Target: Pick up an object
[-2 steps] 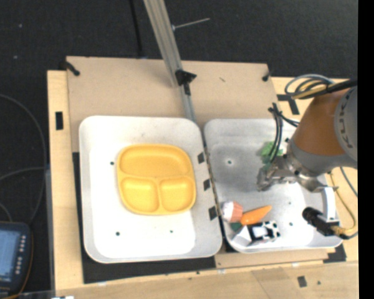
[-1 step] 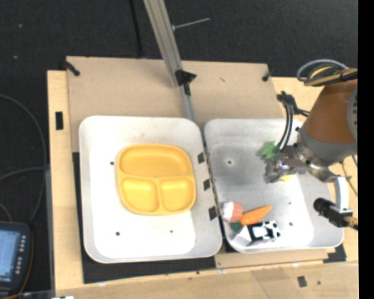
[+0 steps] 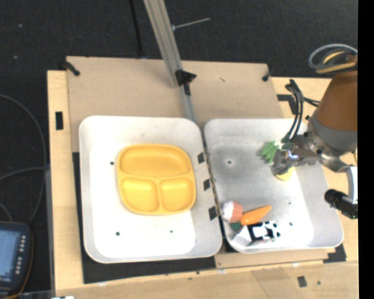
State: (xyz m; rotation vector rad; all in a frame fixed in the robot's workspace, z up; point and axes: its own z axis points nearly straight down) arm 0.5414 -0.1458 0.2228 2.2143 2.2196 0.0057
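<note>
Gripper (image 3: 284, 161) low in right bin (image 3: 311, 229), over green and yellow items (image 3: 275, 157); grasp step; finger state unclear. Next: confirm hold, lift straight.

floor (image 3: 50, 23): dark carpet-looking stuff all around the bench | bench (image 3: 59, 185): light wood top, brown board (image 3: 237, 80) laid across its upper middle | metal rail (image 3: 162, 30) slanting down from the top center | black cables (image 3: 12, 173) looping at left | small screen (image 3: 6, 254) glowing bluish, lower left corner
</note>
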